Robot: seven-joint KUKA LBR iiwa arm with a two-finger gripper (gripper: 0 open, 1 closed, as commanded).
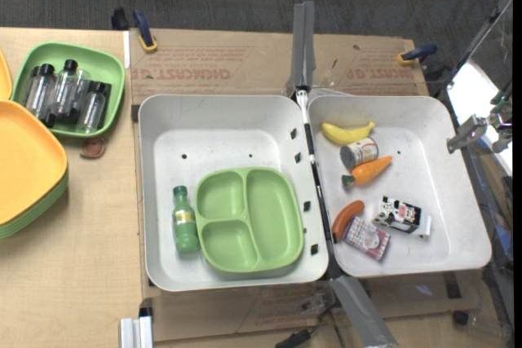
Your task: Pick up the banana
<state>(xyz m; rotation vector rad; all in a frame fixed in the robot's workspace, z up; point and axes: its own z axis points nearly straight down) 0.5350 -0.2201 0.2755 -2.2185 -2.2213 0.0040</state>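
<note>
Left of the gripper (471,133) at the right bin's (457,257) edge, the banana (347,130) lies just above a small can (360,152); its opening cannot be told.

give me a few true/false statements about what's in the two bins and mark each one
1. The banana lies in the right bin. True.
2. The green bottle stands inside one of the divided plate's compartments. False: it lies on the left bin floor, beside the green divided plate on its left.
3. The small can sits between the banana and the carrot. True.
4. The banana is in the near corner of its bin, beside the pink packet. False: it is at the far end; the pink packet is near the front.
5. The divided plate has three compartments. True.
</note>
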